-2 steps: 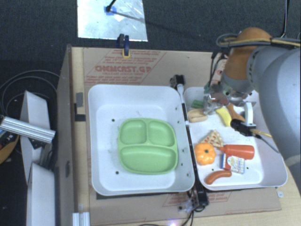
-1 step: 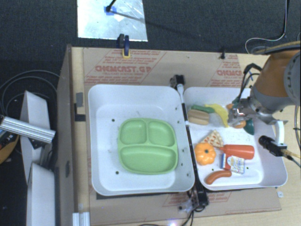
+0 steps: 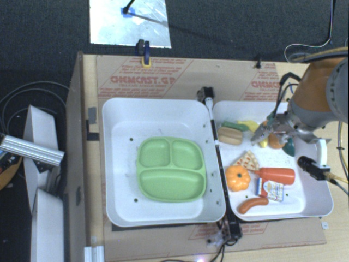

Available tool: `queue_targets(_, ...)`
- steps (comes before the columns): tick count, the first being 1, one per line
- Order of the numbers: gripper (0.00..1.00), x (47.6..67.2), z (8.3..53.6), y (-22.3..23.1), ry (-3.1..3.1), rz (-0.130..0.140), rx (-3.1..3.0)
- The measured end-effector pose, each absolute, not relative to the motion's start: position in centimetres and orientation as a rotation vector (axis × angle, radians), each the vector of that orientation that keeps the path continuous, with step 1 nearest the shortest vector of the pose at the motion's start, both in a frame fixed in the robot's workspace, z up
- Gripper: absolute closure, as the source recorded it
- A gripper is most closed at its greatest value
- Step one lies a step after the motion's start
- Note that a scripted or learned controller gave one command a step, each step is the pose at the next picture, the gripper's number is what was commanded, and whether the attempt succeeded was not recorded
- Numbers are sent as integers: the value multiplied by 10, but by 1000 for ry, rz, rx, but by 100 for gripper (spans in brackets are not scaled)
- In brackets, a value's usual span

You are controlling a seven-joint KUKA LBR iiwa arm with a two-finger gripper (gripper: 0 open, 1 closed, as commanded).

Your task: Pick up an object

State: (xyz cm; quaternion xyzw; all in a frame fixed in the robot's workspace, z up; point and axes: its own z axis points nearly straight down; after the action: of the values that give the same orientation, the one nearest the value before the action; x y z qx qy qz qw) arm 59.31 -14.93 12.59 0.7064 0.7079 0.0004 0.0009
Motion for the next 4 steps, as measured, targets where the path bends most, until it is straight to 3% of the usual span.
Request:
queue_targets(1, 0, 588, 82, -130, 2228, 0, 2217)
queue_targets(2, 0, 644, 85, -93, 2233, -2, 2211)
queue_targets(3, 100, 642, 95, -95, 2229, -2, 2216)
queue_targets(4, 100, 593, 189, -60, 2226, 6, 2213)
